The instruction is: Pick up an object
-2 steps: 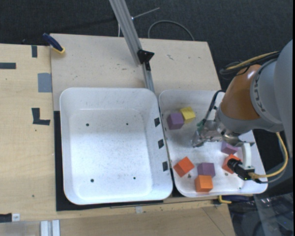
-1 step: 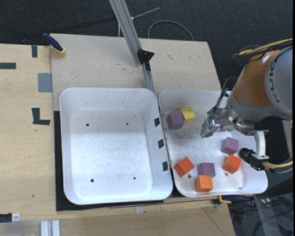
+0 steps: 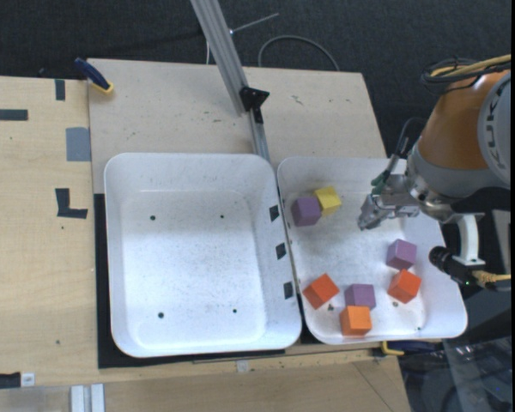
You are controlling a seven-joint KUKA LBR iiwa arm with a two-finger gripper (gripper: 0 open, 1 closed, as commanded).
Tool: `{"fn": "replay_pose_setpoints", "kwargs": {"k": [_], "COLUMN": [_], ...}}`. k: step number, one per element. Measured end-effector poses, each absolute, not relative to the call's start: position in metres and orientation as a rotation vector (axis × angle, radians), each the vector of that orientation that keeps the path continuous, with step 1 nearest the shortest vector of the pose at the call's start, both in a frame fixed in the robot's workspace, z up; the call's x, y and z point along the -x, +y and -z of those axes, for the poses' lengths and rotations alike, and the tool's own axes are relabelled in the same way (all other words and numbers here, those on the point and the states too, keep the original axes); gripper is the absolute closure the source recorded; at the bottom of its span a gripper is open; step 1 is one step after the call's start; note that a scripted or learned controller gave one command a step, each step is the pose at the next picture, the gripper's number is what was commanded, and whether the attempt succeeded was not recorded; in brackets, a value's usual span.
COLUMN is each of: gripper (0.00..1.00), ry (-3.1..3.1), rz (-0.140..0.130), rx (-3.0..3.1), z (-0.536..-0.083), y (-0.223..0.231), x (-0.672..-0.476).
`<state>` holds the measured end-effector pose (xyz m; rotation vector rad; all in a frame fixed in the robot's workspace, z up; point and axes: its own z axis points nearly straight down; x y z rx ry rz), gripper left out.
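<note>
You have three purple cubes [image 3: 306, 209], three orange cubes [image 3: 321, 290] and one yellow cube [image 3: 328, 198] in the right bin [image 3: 438, 320]. The gripper [image 3: 371, 217] hovers at centre right; you cannot tell its finger state.

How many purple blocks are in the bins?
3, all in the right bin: one purple block touching the yellow block, one near the right side, and one near the front. The arm may hide more.
</note>
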<state>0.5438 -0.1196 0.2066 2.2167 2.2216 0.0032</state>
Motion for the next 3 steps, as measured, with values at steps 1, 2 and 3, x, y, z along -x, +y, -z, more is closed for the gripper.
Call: {"fn": "replay_pose_setpoints", "kwargs": {"k": [1,2,3], "gripper": [1.0,1.0,1.0], "ry": [2.221,2.23,2.231], "rz": [-0.004,0.0,-0.001], "rx": [-2.216,-2.215,-2.214], "z": [-0.259,-0.246,-0.247], "y": [-0.119,-0.059,-0.002], "x": [-0.545,-0.552,-0.566]}}
